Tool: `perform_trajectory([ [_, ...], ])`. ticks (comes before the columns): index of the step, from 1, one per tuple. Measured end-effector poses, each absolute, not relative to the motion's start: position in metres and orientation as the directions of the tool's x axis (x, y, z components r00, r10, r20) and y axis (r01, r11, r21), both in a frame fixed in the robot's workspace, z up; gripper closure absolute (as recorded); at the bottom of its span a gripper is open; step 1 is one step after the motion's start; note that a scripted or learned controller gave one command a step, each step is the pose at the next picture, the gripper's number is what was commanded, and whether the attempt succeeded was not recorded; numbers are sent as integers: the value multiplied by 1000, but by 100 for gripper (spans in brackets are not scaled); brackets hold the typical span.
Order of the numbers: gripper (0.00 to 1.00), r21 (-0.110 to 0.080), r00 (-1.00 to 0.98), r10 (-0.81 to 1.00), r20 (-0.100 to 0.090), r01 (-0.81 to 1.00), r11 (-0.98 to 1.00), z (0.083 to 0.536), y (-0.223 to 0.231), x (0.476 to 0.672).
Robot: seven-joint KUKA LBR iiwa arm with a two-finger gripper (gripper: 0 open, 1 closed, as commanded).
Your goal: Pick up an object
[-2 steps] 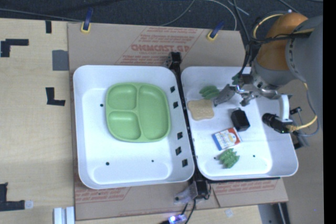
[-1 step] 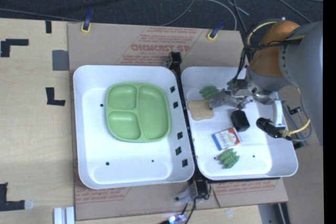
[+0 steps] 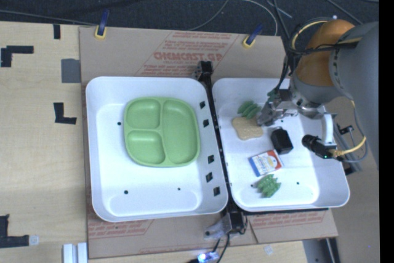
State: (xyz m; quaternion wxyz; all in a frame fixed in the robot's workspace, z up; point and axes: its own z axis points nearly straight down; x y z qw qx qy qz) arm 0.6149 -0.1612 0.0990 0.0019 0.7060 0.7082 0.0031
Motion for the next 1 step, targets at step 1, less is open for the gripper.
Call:
perform_trajectory([
  [1,100,3,-1,1000,-1,1000,1,145,-166,621],
])
